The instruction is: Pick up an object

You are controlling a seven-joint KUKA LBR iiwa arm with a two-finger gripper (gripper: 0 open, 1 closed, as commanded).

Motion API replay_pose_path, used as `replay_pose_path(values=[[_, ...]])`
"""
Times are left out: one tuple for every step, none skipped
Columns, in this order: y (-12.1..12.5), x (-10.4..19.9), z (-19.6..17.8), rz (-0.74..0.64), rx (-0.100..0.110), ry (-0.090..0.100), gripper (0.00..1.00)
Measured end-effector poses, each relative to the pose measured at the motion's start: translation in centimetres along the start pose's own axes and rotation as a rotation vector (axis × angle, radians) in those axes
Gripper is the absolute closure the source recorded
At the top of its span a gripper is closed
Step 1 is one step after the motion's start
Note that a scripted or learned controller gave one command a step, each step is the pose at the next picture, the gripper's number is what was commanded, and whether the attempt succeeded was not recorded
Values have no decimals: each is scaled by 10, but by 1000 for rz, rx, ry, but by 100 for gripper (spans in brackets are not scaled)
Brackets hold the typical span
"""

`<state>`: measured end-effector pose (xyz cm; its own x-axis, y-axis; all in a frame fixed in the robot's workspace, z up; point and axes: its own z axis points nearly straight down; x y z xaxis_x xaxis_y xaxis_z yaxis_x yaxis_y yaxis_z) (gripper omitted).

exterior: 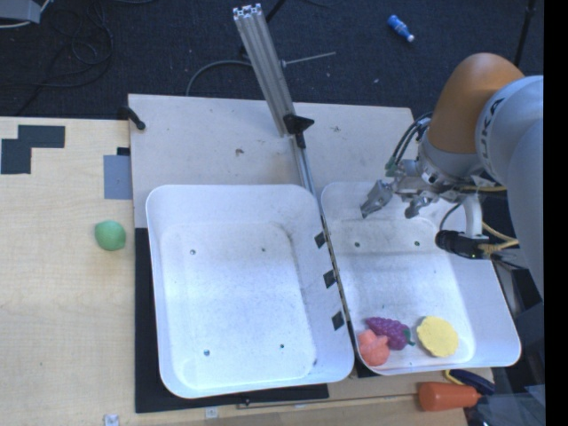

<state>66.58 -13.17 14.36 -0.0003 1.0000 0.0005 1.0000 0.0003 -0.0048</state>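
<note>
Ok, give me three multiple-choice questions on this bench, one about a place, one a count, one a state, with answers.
1. Where is the green ball?
A. in the left bin
B. on the wooden surface left of the bins
C. in the right bin

2. How many objects lie in the right bin?
A. one
B. three
C. five

3. The gripper is:
A. holding the yellow object
B. resting on the wood
C. above the right bin's far end, holding nothing

Answers: B, it sits on wood; B, orange, purple and yellow pieces; C, nothing between the jaws.
</note>
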Motion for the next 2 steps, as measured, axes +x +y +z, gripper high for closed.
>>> replay_pose_path(values=[[-1, 1, 53, -1, 0, 0, 0], [0, 1, 40, -1, -5, -1, 100]])
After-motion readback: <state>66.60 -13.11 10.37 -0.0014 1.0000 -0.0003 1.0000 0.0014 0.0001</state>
